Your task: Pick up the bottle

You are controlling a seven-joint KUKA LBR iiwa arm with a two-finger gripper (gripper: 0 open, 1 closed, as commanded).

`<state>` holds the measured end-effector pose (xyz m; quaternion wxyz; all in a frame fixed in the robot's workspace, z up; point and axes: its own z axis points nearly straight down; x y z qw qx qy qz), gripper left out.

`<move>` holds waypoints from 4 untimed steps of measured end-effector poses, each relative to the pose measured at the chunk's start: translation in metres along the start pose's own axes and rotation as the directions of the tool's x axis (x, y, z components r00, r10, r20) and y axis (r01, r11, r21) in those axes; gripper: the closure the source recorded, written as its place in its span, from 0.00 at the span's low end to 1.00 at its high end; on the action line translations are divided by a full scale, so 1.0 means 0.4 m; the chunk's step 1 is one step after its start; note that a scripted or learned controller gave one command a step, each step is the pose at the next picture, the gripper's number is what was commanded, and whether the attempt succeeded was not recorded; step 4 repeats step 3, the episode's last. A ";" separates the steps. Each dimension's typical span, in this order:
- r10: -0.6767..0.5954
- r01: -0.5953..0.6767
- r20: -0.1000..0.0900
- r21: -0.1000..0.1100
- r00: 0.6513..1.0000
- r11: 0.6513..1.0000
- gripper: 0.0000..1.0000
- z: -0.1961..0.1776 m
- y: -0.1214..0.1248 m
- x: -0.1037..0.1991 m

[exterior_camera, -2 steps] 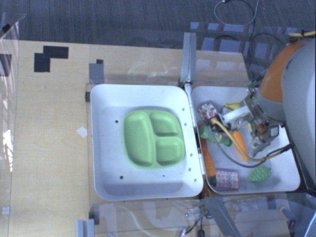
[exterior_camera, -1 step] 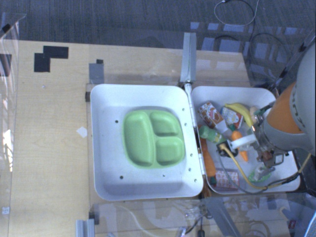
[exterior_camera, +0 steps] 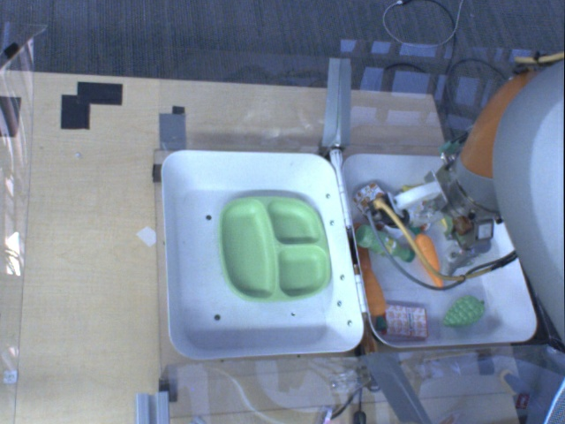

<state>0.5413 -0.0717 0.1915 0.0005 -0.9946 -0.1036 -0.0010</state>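
The right bin point(exterior_camera: 521, 325) holds a cluster of small things. A dark green, bottle-like item point(exterior_camera: 395, 245) lies in the bin's left half, partly under a yellow cable point(exterior_camera: 402, 230). The gripper point(exterior_camera: 456, 226) hangs low over the bin's right half, a little to the right of the green item and just beside an orange carrot point(exterior_camera: 427, 253). Above it the grey arm with its orange band point(exterior_camera: 485, 140) comes in from the right. Wrist hardware and cables hide the gripper's tips.
The left bin point(exterior_camera: 190, 316) holds a green divided plate point(exterior_camera: 274, 247). In the right bin lie a second orange carrot point(exterior_camera: 374, 293) by the left wall, a pink-labelled can point(exterior_camera: 406, 321) at the front, and a bumpy green item point(exterior_camera: 463, 312). A black cable loops across the bin floor.
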 end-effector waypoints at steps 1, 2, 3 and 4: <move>-0.060 0.060 -0.002 -0.003 0.998 0.998 0.00 -0.237 0.176 -0.050; -0.007 0.007 0.002 0.001 1.000 1.000 0.00 -0.045 0.003 -0.138; -0.036 0.035 -0.009 -0.005 0.999 0.999 0.00 0.257 0.126 -0.157; -0.036 0.035 -0.009 -0.005 0.999 0.999 0.00 0.257 0.126 -0.157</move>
